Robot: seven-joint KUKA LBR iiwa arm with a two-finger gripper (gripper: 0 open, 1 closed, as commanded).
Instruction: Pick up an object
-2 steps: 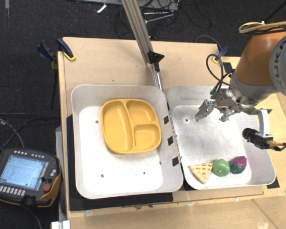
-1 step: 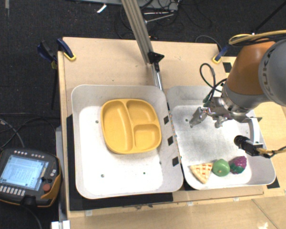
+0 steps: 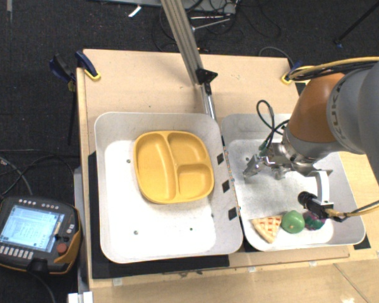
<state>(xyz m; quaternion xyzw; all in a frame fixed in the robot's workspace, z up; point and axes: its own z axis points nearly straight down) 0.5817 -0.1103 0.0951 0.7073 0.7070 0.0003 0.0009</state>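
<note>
Bins sit side by side at mid frame, and we see the arm (image 3: 331, 115) enter from the right over the right bin (image 3: 347, 232). Its gripper (image 3: 251, 166) hangs over that bin's upper left, fingers slightly parted and holding nothing. A pizza slice (image 3: 267, 226), green apple (image 3: 294, 221) and dark object (image 3: 314, 220) lie along its lower edge. The left bin (image 3: 114, 188) holds a yellow divided plate (image 3: 174, 166).

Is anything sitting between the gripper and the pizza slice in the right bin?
Nothing visible does. The gripper sits over bare floor of the right bin, and the pizza slice lies toward the camera from it at the bin's near edge. The green ball lies beside the slice, off that line.
</note>
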